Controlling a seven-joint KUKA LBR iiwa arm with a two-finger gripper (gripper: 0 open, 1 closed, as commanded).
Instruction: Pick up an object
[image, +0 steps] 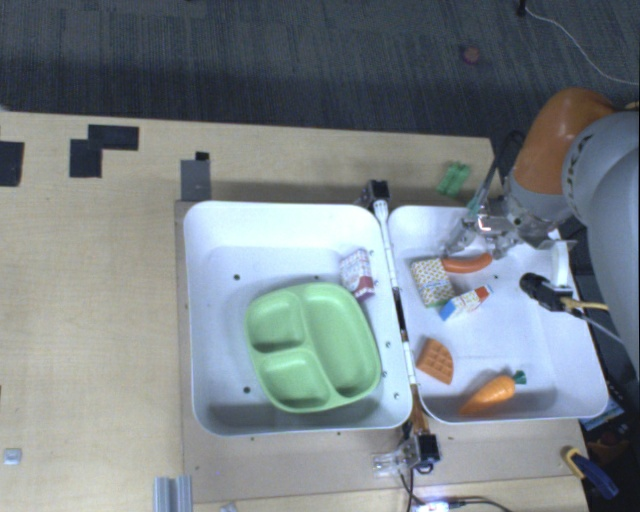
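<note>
Sausage: orange-red plastic sausage (467, 264), long axis left-right, just below end effector (484, 226).
End effector: grip state cannot tell.
Right white bin (560, 340): sausage, orange carrot (489, 392), waffle (435, 361).
Left white bin (215, 300): green divided plate (312, 345).

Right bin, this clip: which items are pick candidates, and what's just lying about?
Pick candidates, right bin:
- sausage, nearest the gripper
- patterned block
- small tube
- waffle
- carrot

Lying about:
- green divided plate, left bin
- small packet, left bin
- green piece on the bench

Pale green divided plate (312, 345) in a white bin (215, 300); orange carrot (490, 392), orange waffle (435, 361), speckled cream block (431, 281), red-orange sausage (467, 264), tan tabletop (90, 330).
</note>
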